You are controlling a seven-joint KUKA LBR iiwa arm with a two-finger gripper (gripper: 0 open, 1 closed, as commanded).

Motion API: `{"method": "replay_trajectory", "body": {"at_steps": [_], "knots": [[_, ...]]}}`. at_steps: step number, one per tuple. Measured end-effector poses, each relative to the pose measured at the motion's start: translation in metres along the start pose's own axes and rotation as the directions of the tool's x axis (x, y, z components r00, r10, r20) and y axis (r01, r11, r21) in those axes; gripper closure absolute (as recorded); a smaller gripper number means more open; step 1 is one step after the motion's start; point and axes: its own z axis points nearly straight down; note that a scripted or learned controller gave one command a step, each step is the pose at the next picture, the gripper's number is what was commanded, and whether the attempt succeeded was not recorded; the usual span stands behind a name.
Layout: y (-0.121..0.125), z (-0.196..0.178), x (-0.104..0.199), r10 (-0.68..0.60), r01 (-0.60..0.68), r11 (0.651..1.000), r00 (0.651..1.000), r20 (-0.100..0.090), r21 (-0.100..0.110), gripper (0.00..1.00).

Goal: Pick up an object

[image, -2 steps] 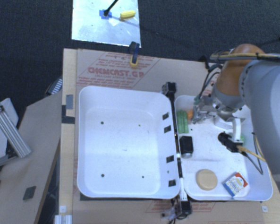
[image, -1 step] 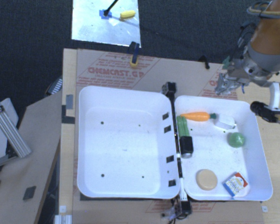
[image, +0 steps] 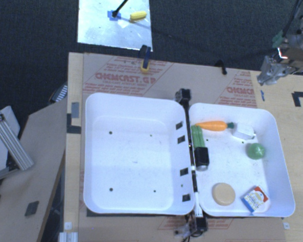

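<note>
The right bin (image: 280,151) holds several objects. An orange carrot (image: 212,126) lies at its far left, beside a green piece (image: 197,136) and a black block (image: 201,158) along the left wall. A small white item (image: 243,132) and a green ball (image: 255,150) sit further right. Near the front are a tan round disc (image: 223,194) and a blue, red and white packet (image: 254,199). My gripper (image: 271,74) hangs high at the top right, beyond the bin's far edge and well above the objects, with nothing seen in it.
The left bin (image: 134,152) adjoins the right one along a black hinged divider (image: 190,156). A metal plate (image: 115,19) with a yellow item lies at the back. A blue and yellow clamp (image: 144,58) stands at the board's far edge. An aluminium rail (image: 5,134) is at left.
</note>
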Motion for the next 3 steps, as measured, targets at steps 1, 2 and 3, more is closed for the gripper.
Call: {"method": "replay_trajectory", "body": {"at_steps": [1,2,3], "knots": [[0.027,0.082,0.074,-0.003,0.003,1.000,1.000,-0.003,0.021,1.00],[-0.063,0.263,0.062,0.008,-0.008,0.999,1.000,-0.002,0.036,1.00],[-0.018,0.032,0.091,0.000,0.000,1.000,1.000,-0.002,-0.003,1.00]]}}
